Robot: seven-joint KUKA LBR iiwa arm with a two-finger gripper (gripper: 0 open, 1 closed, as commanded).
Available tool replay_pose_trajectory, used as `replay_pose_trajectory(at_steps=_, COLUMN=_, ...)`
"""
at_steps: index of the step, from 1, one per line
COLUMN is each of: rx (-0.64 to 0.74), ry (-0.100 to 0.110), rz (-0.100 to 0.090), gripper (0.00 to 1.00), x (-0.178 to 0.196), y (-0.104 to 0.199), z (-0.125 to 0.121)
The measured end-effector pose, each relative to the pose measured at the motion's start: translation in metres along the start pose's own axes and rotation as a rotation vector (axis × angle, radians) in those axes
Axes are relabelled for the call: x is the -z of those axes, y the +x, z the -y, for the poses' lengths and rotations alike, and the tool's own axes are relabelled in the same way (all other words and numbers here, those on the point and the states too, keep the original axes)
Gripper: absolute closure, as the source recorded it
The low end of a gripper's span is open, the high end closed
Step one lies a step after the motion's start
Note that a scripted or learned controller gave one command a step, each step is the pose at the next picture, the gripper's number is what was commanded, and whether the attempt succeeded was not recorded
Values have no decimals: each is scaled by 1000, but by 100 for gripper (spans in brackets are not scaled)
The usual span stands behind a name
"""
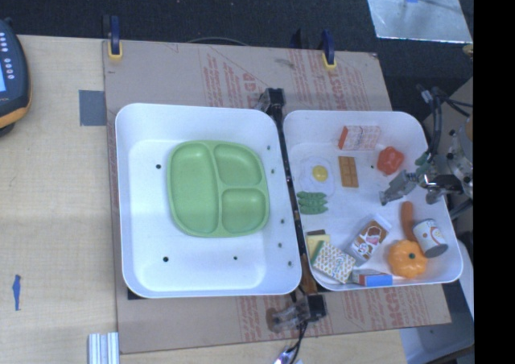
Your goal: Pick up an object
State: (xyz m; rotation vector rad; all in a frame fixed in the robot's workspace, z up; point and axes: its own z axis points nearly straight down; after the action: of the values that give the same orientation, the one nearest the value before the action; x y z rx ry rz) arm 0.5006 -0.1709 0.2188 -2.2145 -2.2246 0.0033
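Two white bins sit side by side on the surface. The left bin holds one green divided plate. The right bin holds about a dozen toy foods, among them one fried egg, one red tomato and, at 5 o'clock, one orange pumpkin. The hand hovers at the bin's 3 o'clock edge, near the tomato; whether it is open or closed, I cannot tell.

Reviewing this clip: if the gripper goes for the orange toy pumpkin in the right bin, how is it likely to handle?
The orange pumpkin looks rounded and smooth, so it may slip out of a two-finger pinch or roll if nudged. It reads as hollow toy food, probably light and stiff. It sits by the right bin's near rim, beside a small can, so a push could jam it there.
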Motion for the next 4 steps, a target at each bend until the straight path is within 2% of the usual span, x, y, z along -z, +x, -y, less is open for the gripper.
replay_pose_trajectory(at_steps=1, rx=3, ry=-10, rz=4, gripper=0, x=-28, y=-42, z=-99)
replay_pose_trajectory(at_steps=2, rx=5, ry=-7, rz=4, gripper=0, x=-118, y=-41, z=-159)
replay_pose_trajectory(at_steps=3, rx=1, ry=-5, rz=4, gripper=0, x=-124, y=-6, z=-124)
replay_pose_trajectory(at_steps=4, rx=1, ry=-5, rz=1, gripper=0, x=-125, y=11, z=-158)
